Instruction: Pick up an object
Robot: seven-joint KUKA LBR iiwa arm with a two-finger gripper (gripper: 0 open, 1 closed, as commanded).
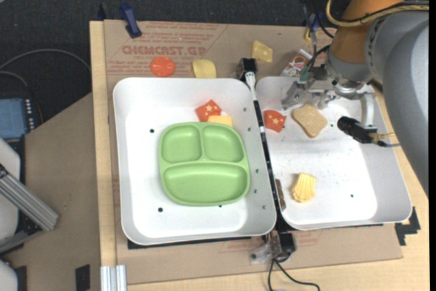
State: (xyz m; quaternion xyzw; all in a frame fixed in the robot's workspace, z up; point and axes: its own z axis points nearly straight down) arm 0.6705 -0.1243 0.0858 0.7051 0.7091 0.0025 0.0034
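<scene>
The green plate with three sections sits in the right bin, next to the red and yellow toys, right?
Not quite. The camera view shows the green plate in the left bin, not the right one. The red toy and yellow toy do sit beside it.

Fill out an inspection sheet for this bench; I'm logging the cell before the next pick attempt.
Surface: two white bins, left bin, right bin, on a brown board.
Job's things: toast slice, red piece, yellow piece in right bin; green tray in left.
Clutter: orange disc, yellow lump on board.
Grippers: hand above the toast.
Cables: black lead at front.
Surroundings: dark floor.
</scene>
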